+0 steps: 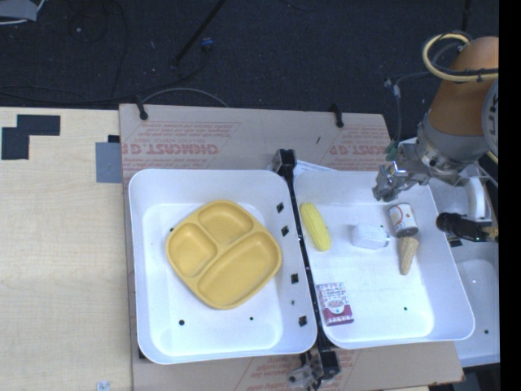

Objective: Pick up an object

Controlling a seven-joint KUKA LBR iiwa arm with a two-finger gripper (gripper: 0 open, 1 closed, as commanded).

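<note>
The jaws (389, 187) hang over the right bin's (456, 316) far edge; whether they stand wide or narrow I cannot tell. Far to their left, a yellow divided plate (224, 253) lies in the left bin (155, 332). Nearer, below-left, lies a yellow corn cob (315, 226), then a red-and-white packet (334, 303), a white block (369, 236), a small can (401, 219) just below them, and an ice-cream cone (406, 255).

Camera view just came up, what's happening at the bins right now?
The arm reaches in from the right, with its tool above the far edge of the right bin, not on any object. In that bin lie a corn cob, a small white block, a little can, an ice cream cone and a red packet. The left bin holds a yellow divided plate. Nothing has been picked up yet.
</note>
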